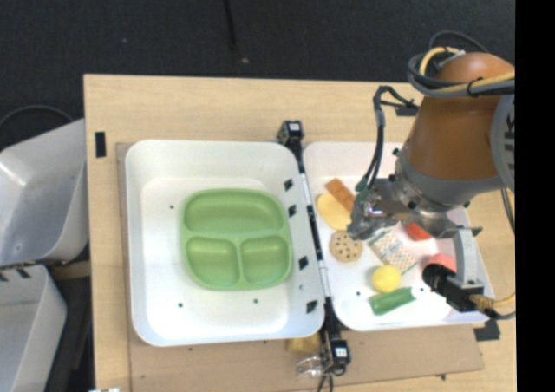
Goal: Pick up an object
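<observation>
The right bin (347, 158) holds several small items: an orange piece (340, 192), a yellow slice (332, 209), a round cookie (346, 248), a speckled packet (393, 250), a yellow ball (387, 277), a green piece (391, 300) and a red object (419, 231). My gripper (367, 218) hangs low over this bin, just above the cookie and beside the yellow slice. The arm's orange band (455, 134) sits above it and hides the bin's right part.
The left bin (147, 199) holds a green divided plate (237, 237). A black clip (290, 131) sits at the top of the divider between the bins. A black and orange fixture (455, 288) lies at the right bin's lower right corner.
</observation>
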